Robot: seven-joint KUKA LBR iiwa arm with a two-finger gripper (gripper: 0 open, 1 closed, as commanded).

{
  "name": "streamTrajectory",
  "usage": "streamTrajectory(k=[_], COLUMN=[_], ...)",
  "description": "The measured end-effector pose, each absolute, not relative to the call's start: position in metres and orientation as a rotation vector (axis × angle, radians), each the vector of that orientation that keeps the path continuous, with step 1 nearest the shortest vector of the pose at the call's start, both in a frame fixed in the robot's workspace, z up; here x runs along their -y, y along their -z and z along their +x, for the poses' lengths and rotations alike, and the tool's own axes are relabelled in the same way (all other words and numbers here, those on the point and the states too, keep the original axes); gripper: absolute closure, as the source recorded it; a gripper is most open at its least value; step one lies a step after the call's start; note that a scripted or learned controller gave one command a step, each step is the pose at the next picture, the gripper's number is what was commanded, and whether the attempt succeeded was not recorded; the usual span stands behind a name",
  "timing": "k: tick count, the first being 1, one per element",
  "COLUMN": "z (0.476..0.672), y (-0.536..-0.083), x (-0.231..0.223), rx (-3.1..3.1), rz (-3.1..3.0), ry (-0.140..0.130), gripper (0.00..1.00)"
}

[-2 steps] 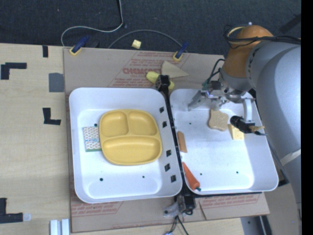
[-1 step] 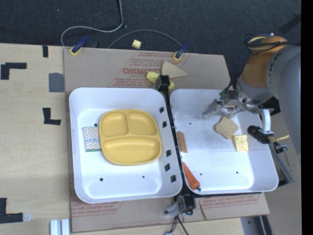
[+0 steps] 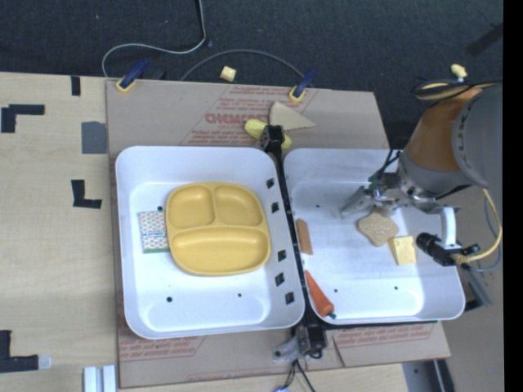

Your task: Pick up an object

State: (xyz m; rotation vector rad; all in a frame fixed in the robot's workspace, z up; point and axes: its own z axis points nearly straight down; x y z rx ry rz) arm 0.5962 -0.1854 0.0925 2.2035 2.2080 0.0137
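Counting: 2 bins | 1 yellow plate | 1 carrot

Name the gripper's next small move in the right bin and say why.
Probably a short drop straight down onto the tan cracker-like piece: the gripper sits just above its upper edge in the right bin, with nothing visible between its fingers.
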Motion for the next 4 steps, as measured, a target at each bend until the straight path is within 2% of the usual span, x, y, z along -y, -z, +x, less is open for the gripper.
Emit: streamTrajectory(k=[1,2,4], z=[0.673,0.633,0.630], y=[-0.090,-0.092,-0.092], x=[0.223,0.168,0.155], rx=[-2.223,-2.212,-2.207], rz=[2.216,2.204,2.205], ry=[-0.006,-0.008,-0.010], gripper=[0.00,0.00,0.00])
